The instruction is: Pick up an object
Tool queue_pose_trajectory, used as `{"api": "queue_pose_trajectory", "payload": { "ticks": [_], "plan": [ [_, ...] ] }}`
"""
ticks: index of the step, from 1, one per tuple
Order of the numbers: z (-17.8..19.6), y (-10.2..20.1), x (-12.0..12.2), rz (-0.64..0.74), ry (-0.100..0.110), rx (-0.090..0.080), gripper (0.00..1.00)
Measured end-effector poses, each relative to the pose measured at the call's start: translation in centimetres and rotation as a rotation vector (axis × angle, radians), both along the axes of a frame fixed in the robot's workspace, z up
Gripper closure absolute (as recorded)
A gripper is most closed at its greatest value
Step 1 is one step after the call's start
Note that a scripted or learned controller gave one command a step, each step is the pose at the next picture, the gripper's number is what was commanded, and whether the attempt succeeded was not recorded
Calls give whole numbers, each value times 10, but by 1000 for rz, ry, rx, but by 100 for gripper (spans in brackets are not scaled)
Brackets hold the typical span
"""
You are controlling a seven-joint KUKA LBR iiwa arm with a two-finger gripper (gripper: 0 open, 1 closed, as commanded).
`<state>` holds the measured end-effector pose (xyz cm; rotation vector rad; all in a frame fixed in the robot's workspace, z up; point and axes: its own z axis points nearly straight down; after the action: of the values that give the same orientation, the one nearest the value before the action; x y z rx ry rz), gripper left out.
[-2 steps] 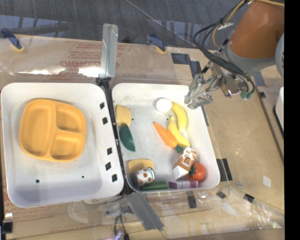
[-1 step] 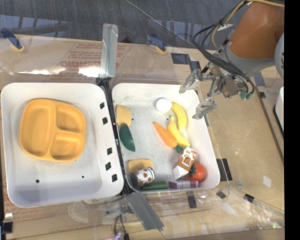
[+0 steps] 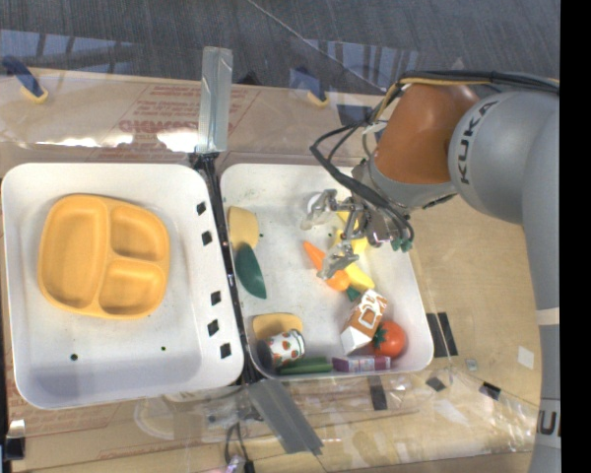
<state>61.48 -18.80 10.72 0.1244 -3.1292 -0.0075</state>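
The gripper [image 3: 343, 254] hangs low over the right-hand bin [image 3: 276, 180], its metal fingers pointing down into a small cluster of toy food. Whether it is open or closed, and whether anything sits between them, cannot be told from this slant; nothing is clearly lifted.

Right under and touching the gripper lies a small orange carrot piece [image 3: 315, 256], with a yellow-and-orange piece [image 3: 342, 281] just beside it. Both look like light, stiff plastic, smooth enough to slip, so a pinch across the narrow middle would likely serve best.

Just below the gripper stands a small carton [image 3: 364, 321], tilted, with a red tomato [image 3: 390, 340] touching it; the tomato's round shape would probably roll away from a poor grip. Well to the gripper's left lie a green pepper-like piece [image 3: 250, 270] and a yellow slice [image 3: 242, 227].
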Motion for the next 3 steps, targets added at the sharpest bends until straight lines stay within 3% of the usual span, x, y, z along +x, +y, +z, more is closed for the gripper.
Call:
{"api": "queue_pose_trajectory", "payload": {
  "ticks": [1,2,3],
  "plan": [
    [-16,60,-18,-19,-9,-2,0],
    [-4,60,-16,-15,-13,-4,100],
    [135,49,39,30,-23,-8,100]
  ]
}}
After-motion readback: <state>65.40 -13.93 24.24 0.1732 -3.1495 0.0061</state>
